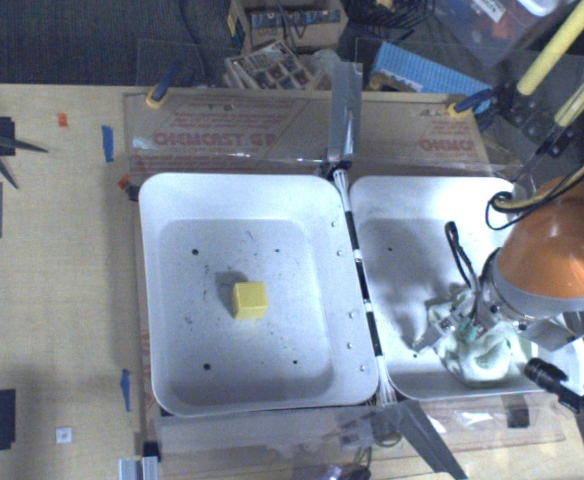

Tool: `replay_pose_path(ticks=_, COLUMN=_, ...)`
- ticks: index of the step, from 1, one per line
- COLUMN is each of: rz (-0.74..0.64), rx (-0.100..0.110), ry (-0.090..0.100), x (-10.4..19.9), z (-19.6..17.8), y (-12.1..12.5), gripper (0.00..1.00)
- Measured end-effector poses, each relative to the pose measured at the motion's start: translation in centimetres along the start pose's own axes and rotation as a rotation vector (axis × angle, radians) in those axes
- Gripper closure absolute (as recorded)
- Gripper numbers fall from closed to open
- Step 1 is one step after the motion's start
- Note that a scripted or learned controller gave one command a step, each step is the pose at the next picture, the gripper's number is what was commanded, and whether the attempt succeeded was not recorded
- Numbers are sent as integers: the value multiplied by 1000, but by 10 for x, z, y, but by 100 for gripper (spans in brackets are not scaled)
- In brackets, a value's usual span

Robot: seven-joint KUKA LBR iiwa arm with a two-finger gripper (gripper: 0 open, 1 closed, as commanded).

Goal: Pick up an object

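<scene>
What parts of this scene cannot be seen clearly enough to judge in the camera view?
- The gripper, low in the right bin: blurred and partly under the arm's orange band, so its finger state is unreadable.
- Whether anything lies under the gripper: the wrist hides that part of the bin floor.
- The yellow block in the left bin: too small to tell its material.
</scene>
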State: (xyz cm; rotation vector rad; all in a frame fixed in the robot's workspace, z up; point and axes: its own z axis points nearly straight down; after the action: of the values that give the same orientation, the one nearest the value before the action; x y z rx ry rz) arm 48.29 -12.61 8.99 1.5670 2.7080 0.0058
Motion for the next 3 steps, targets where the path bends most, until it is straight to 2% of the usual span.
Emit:
replay_pose_path(ticks=1, rz=6, rx=-7, ry=-6, x=-3, z=-11, y=0, gripper=100)
replay_pose_path(ticks=2, rz=335, rx=-2, ry=-1, x=0, z=0, y=1, gripper=100)
replay_pose_path(ticks=3, rz=617, rx=-1, ry=-4, x=-59, z=0, y=-33, gripper=100)
